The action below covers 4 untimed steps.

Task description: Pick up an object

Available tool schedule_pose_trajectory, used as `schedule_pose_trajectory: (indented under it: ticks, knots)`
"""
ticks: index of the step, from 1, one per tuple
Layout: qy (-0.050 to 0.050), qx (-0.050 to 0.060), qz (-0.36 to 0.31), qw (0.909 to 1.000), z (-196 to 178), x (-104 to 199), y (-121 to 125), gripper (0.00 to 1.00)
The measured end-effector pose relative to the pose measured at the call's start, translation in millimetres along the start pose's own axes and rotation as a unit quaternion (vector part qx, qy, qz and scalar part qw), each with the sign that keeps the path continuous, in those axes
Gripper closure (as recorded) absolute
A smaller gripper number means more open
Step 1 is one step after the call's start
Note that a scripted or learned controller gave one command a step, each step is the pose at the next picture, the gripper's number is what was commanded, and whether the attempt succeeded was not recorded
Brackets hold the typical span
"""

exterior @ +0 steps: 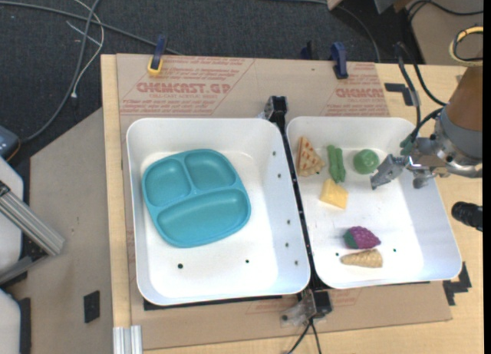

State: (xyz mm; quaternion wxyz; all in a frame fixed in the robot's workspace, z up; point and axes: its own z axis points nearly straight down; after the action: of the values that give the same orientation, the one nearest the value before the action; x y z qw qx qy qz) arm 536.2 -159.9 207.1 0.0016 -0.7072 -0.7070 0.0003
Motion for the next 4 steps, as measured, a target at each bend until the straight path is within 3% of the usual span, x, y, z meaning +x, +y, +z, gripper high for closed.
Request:
schedule_pose_trajectory:
  ticks: [2,3,4]
  knots:
    - [0.000,0.001,0.000,1.0000,83.5,5.1,5.3,0.00]
    - [0.000,-0.001,0.000,1.0000,70.9,4.8,6.0,1.00]
    - [-0.002,-0.003,-0.001,1.0000,8.1,6.6,9.5,1.00]
